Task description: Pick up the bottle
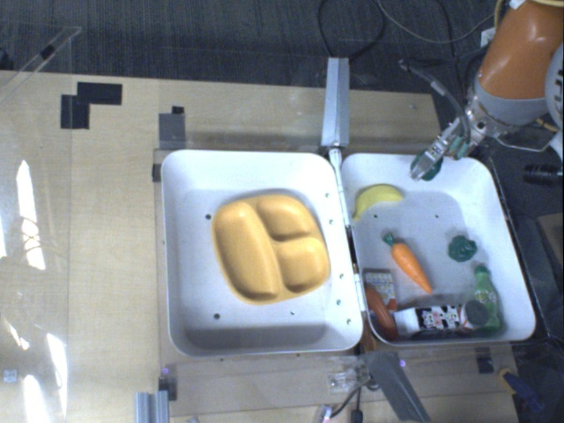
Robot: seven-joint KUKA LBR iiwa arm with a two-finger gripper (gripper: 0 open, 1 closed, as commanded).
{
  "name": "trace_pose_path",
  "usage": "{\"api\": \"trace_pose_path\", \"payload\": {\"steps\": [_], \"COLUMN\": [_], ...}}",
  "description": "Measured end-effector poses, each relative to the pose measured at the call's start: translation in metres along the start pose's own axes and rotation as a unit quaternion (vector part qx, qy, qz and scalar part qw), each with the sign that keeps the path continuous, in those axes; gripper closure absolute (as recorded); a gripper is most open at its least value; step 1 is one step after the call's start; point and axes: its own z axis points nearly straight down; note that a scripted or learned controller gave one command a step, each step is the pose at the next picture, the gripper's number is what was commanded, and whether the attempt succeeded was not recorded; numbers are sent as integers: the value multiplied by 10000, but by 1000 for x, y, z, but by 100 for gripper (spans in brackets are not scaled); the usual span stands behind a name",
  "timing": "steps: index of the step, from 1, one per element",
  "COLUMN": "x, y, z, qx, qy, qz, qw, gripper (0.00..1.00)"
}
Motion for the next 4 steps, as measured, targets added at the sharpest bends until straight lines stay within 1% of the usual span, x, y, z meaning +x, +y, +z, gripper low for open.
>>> {"api": "trace_pose_path", "payload": {"steps": [1, 2, 3, 4], "x": [49, 64, 47, 98], "y": [14, -81, 10, 33], "z": [4, -17, -5, -60], "qx": [44, 44, 41, 33], "qy": [54, 43, 49, 46], "qz": [-98, -237, -68, -146], "qw": [9999, 9997, 10000, 9999], "gripper": [100, 100, 100, 100]}}
